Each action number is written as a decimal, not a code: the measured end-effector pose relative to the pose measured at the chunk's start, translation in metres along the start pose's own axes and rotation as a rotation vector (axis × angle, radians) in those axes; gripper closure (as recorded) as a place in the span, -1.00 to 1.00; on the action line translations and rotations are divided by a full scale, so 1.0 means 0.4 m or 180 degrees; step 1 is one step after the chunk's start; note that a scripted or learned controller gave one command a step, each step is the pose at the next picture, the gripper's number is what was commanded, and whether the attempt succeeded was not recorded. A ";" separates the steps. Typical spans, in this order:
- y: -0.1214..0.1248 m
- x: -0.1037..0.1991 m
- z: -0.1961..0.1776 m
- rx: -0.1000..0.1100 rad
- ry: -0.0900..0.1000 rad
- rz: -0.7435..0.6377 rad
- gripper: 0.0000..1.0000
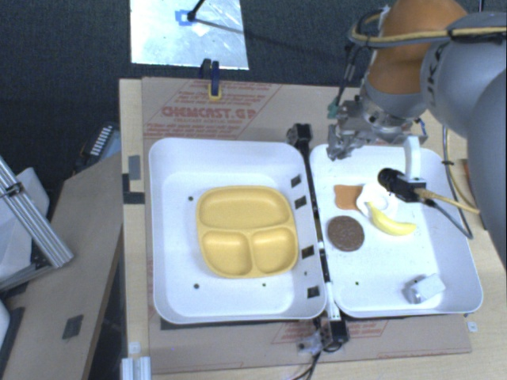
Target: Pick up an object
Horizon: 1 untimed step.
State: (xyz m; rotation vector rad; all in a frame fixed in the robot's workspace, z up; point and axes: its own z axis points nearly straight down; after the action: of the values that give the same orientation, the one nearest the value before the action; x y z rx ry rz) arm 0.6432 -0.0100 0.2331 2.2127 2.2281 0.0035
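Hovering over the far left corner of the right bin (463, 291), the gripper (339, 149) sits close to the divider between the two bins; cannot tell from this slant whether it is spread or pressed together, and nothing is visibly held in it. No single target is named, so judging by nearness: the tan square slice (346, 196) is the closest pick, lying flat on the bin floor toward the view's bottom from the gripper and a touch to the right, near but apart. Being square, it has no real long axis; its edges run roughly with the bin walls. Just below it in the view, almost in the same line from the gripper, is the brown round disc (346, 233), also flat, with no axis to align to. The toy banana (392, 224) lies further right and lower, long axis roughly left to right in the view, dipping slightly toward the right end, curve bowing toward the bottom; its left end is touching or just beside a small white piece (367, 204), can't say which. The grey block (422, 289) is well apart in the near right corner, long axis slanting up to the right. The left bin (170, 212) carries a yellow divided tray (242, 232), far side of the divider. Judgement: the coming move turns on a short travel toward the view's bottom, then a descent; flat thin items look hard to pinch.
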 end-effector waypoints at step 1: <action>0.013 0.108 0.015 0.0000 0.0000 -0.0002 1.00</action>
State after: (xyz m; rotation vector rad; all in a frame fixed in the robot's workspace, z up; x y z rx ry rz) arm 0.6480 0.0333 0.2273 2.2117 2.2289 0.0036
